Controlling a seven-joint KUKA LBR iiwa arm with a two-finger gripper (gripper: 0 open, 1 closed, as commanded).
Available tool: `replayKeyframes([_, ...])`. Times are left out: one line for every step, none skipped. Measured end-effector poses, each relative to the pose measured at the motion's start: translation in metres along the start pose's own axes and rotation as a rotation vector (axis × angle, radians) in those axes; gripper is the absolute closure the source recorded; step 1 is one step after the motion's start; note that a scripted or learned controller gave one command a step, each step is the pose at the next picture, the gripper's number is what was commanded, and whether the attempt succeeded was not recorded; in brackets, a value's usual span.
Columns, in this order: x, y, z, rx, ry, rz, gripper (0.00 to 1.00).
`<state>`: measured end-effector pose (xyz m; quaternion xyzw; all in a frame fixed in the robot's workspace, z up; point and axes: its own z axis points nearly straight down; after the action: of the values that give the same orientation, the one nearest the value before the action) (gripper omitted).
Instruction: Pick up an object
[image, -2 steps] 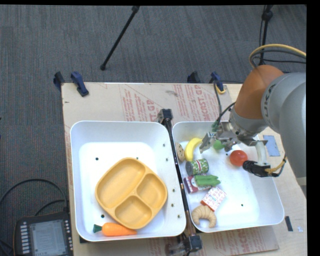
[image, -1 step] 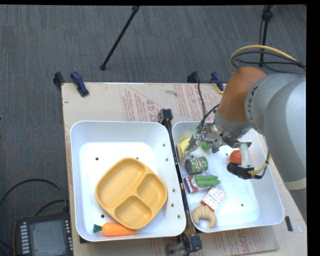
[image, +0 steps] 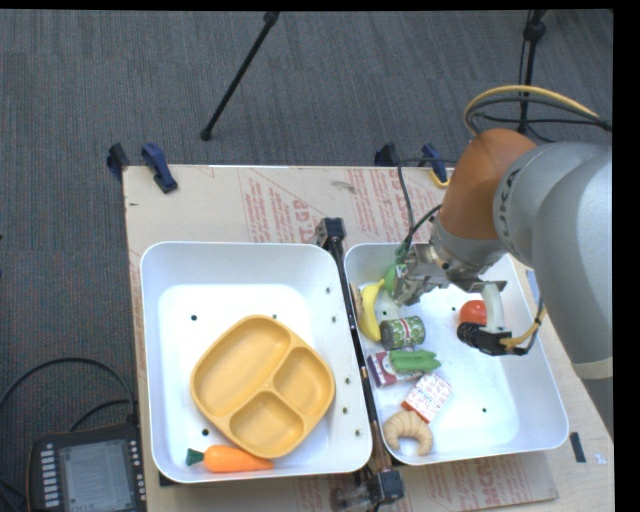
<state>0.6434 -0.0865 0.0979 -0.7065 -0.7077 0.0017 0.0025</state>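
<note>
While the grey arm with the orange band reaches in from the right, its two-finger gripper (image: 409, 287) hangs low over the upper-left corner of the right-hand shallow white bin (image: 545, 420), just above the curved yellow toy banana (image: 369, 311) and a small green-labelled tin can (image: 402, 332) lying on its side. Honestly can't tell how far the jaws are spread or whether anything is pinched in there, the wrist body blocks it. Closest candidate looks like the banana, sitting against the bin's left wall with something green (image: 391, 276) tucked right behind it. My guess is it's hollow plastic, so light and stiff but kinda slick, and the curve means you'd want to close across the fat middle rather than the tapered ends or it'll squirt out. The can would be sturdier but it's round and on its side, so it could roll unless you take it across the flat ends. Further down there's a green pea pod toy (image: 414, 360), a small red-and-white carton (image: 380, 369), a red-checked packet (image: 428, 396) and a tan plastic croissant (image: 410, 431), plus a red tomato-ish thing (image: 473, 311) off to the right. Left bin (image: 160, 300) has a yellow three-section plate (image: 262, 384) and an orange toy carrot (image: 232, 459), well apart from the action.
</note>
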Motion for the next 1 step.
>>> replayKeyframes([-0.0010,-0.0001,-0.0002,0.000,-0.002,0.000,0.00])
